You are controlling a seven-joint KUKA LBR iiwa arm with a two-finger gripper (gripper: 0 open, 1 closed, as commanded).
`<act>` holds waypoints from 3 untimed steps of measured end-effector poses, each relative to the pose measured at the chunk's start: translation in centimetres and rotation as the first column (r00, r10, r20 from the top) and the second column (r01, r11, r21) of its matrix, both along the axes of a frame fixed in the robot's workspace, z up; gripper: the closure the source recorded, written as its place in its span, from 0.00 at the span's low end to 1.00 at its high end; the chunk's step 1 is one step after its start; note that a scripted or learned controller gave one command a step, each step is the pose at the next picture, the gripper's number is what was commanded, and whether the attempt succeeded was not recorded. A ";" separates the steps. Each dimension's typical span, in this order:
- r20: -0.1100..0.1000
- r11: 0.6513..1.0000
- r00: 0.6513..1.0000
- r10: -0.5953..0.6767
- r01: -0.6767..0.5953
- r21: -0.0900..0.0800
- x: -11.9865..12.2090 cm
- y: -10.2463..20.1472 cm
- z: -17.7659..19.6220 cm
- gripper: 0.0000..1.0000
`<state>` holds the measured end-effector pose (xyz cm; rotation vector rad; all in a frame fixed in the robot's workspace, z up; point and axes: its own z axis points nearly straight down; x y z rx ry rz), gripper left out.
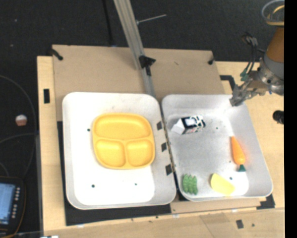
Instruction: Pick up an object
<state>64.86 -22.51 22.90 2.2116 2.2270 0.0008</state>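
The right bin (207, 105) holds a small white and black carton (189, 124) near its far left. An orange carrot (238, 151) lies by its right wall, a yellow lemon-like piece (221, 184) near the front, and a green bumpy piece (190, 183) at the front left. My gripper (237, 99) hangs over the bin's far right corner, apart from all of these, with the grey arm and its orange band (274, 43) reaching in from the right. No object is seen between the fingers.
The left bin (79, 182) bears a yellow three-compartment tray (122, 140). A slanted metal pole (133, 38) rises behind the bins. A tablet (3, 202) sits off the bench at lower left.
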 end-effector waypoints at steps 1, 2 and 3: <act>0.001 1.000 1.000 -0.001 0.001 0.002 0.9 5.0 1.0 1.00; 0.001 1.000 1.000 0.000 0.000 0.003 1.6 10.0 2.0 1.00; -0.001 1.000 1.000 0.001 -0.001 0.003 1.1 15.2 2.9 1.00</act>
